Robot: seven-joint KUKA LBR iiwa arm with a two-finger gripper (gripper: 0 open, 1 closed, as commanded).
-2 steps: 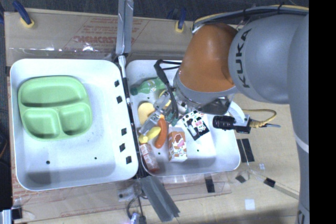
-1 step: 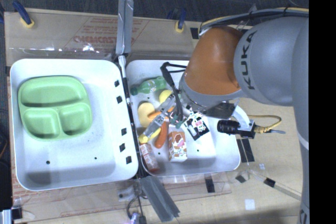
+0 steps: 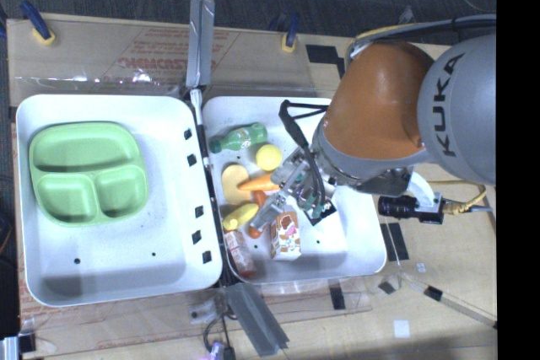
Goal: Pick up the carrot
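The orange carrot point(image 3: 258, 181) lies near the middle of the right bin point(image 3: 359, 253), between a pale yellow piece point(image 3: 234, 179) and the gripper. My gripper point(image 3: 277, 202) reaches in from the right and hangs low over the clutter, just right of and below the carrot, its tip close to the carrot's lower end. The arm's grey and orange body hides the right part of this bin. I cannot see anything held.
Crowded around the carrot in the right bin are a green bottle point(image 3: 240, 137), a yellow lemon point(image 3: 268, 156), a banana point(image 3: 240, 217), a small carton point(image 3: 287, 236) and a brown packet point(image 3: 239, 254). The left bin point(image 3: 160, 257) holds a green divided tray point(image 3: 87, 173).
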